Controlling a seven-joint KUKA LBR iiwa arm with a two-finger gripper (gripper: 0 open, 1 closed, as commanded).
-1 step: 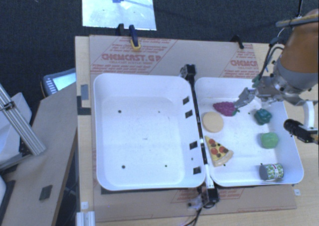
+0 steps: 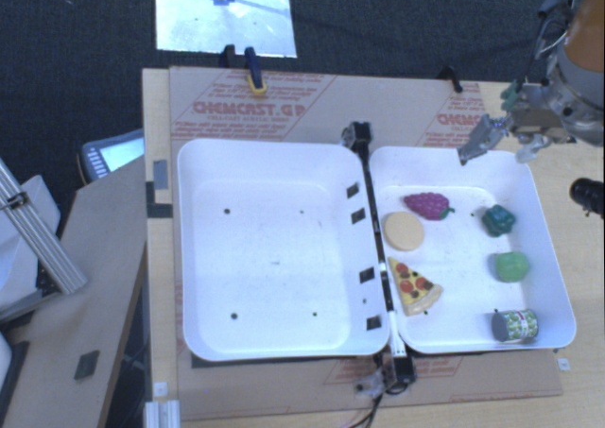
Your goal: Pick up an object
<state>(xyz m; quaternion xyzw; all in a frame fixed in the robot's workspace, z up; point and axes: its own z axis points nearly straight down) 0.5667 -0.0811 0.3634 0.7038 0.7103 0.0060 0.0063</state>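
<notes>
Printed in red on the brown board [image 2: 284, 100] under the bins: "CHEMCAST GP", legible at the far left, repeated at the far right but partly cut by the arm. Green-and-white label on the small can [image 2: 514, 325], lettering too small to read.

Reaching in from the right, high over the far right corner of the right bin [image 2: 558, 317]. Grey body, orange band at the upper edge of the view. Hand [image 2: 499, 138] pointing left and down, above the bin's far rim; fingers [image 2: 475, 143] spread wide, nothing between them, touching no object.

In the right bin: purple grape bunch [image 2: 427, 204] near the far side, round tan disc [image 2: 404, 231] just beside it toward the divider, pizza slice [image 2: 414, 286] nearer the front, dark teal lump [image 2: 498, 219] and green ball [image 2: 511, 265] along the right side, can lying on its side at the front right corner. All well apart from the hand.

Left bin [image 2: 189, 228] on the same tabletop [image 2: 156, 133], touching the right one along the middle.
</notes>
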